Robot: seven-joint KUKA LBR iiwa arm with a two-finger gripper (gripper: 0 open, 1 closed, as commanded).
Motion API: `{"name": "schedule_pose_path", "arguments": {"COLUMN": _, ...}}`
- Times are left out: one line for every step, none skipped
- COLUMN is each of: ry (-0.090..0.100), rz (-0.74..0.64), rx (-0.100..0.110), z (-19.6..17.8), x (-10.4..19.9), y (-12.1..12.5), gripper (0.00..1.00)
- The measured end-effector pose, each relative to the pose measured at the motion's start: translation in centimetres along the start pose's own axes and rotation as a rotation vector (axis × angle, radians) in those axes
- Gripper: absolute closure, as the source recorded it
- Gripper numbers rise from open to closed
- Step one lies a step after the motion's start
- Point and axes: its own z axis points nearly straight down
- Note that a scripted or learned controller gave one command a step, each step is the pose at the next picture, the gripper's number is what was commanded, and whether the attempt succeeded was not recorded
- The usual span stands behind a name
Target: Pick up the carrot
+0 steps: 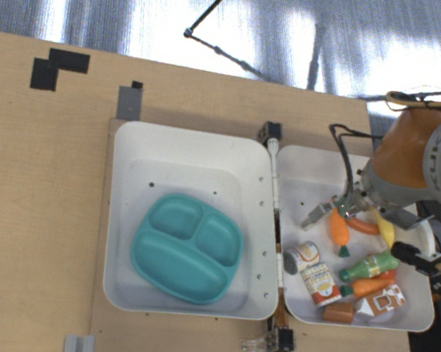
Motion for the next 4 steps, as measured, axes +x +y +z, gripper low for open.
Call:
{"name": "schedule_pose_path", "arguments": {"ry": 0.001, "rz": -0.001, "rx": -0.004, "z": -1.1, "x": 0.1, "y": 0.3, "gripper": 1.00}}
{"name": "schedule_pose_path", "arguments": {"ry": 0.001, "rz": 0.261, "rx": 0.003, "z": -9.8, "x": 3.4, "y": 3.0, "gripper": 1.00}}
{"name": "schedule_pose_path", "arguments": {"ry": 0.001, "rz": 0.261, "rx": 0.003, "z": -9.8, "x": 3.4, "y": 3.0, "gripper": 0.00}}
{"name": "schedule_pose_path", "arguments": {"ry": 0.002, "rz": -0.061, "rx": 0.002, "z": 0.0, "x": 2.5, "y": 0.6, "gripper": 0.00}}
